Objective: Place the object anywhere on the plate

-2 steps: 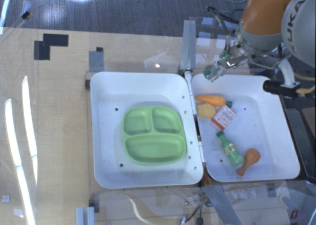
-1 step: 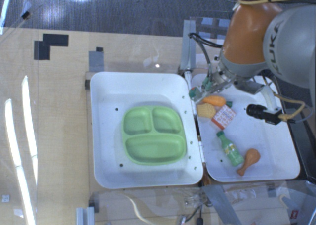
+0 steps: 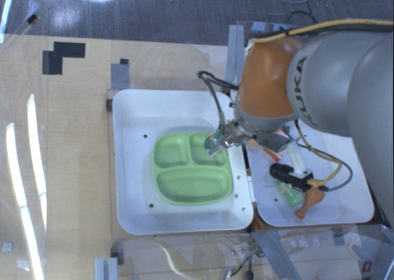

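The object (image 3: 212, 146), a small grey-green thing as far as can be made out, is at the tip of the gripper (image 3: 219, 142), over the plate's (image 3: 184, 188) far right compartment; whether it rests on the plate or hangs just above it cannot be told, nor whether the gripper clasps it or has let go; the carry looks done, so at most the release is left; right of the plate, in the other bin (image 3: 348, 212), lie a green piece (image 3: 293, 197) and a brown one (image 3: 309, 202).
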Robot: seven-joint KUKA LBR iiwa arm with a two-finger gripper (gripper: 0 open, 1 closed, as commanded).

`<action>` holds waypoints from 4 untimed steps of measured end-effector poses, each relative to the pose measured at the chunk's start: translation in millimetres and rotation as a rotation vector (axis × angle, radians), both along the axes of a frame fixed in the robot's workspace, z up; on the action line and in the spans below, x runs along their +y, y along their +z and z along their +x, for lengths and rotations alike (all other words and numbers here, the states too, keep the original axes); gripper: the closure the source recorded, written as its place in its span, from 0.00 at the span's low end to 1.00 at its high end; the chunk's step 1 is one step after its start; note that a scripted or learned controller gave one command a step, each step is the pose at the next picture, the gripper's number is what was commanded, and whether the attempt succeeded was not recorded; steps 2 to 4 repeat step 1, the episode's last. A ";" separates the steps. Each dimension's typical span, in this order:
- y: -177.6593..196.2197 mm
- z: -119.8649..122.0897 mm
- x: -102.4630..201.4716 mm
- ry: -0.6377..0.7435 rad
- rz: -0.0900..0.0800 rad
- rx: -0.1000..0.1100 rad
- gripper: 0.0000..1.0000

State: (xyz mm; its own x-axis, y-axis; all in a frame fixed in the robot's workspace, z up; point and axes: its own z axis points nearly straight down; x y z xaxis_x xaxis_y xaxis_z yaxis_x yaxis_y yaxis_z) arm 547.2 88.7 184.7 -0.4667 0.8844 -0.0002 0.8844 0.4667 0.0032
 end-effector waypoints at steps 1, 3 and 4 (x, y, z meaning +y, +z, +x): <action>0.2 0.2 -0.7 -0.001 0.000 -0.001 0.00; 0.2 0.2 -0.7 -0.001 0.000 -0.001 0.00; 0.2 0.2 -0.7 -0.001 0.000 -0.001 0.00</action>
